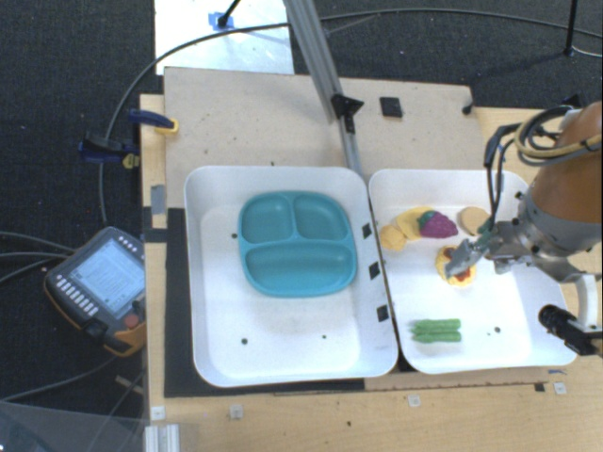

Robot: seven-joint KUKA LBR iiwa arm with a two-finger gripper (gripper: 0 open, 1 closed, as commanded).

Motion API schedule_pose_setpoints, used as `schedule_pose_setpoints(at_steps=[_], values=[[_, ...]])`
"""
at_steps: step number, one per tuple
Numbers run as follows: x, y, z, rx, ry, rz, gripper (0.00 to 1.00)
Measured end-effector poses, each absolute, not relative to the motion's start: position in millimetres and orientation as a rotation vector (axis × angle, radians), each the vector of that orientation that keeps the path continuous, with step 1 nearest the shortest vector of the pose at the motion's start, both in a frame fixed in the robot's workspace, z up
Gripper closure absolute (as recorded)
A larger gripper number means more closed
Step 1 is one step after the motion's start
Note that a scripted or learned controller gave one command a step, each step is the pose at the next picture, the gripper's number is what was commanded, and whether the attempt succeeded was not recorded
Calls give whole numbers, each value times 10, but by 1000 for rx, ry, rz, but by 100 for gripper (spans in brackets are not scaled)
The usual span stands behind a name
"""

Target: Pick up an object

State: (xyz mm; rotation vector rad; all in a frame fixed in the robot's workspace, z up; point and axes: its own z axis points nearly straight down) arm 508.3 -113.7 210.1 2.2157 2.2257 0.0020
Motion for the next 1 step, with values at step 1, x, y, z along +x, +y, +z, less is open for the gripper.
schedule_pose_setpoints(at_steps=[1], values=[[5050,-1125,1483,2222,2224,-2,0]])
